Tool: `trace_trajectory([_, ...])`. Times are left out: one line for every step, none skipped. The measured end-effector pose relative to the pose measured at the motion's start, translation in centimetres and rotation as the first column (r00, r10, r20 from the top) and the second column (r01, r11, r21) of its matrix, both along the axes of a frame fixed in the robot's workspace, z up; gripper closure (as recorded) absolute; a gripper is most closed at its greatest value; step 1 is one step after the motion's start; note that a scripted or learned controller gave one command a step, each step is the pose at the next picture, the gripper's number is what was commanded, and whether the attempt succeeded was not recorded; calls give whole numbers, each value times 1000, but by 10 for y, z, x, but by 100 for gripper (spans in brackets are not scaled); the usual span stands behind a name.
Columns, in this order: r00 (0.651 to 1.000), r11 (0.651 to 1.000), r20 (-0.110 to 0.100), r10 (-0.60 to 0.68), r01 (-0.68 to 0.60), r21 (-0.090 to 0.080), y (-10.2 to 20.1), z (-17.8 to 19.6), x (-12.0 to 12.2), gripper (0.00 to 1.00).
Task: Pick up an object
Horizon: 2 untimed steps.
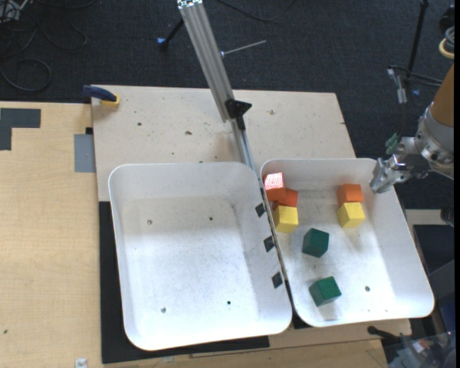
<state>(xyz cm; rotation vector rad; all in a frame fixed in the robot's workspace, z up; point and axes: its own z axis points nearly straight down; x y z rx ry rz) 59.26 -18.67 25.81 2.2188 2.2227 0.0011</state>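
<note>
In the right bin (414,282), going near to far, 2 green cubes (324,290), 2 yellow and 2 orange look light, rigid, best pinched across flat sides, while the gripper (385,174) hovers at the far-right rim, jaws' state unclear.
</note>
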Motion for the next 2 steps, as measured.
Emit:
trace_trajectory([1000,1000,-6,2,-2,3,46,-14,-6,100])
trace_trajectory([1000,1000,-5,3,-3,3,99,-13,-5,100])
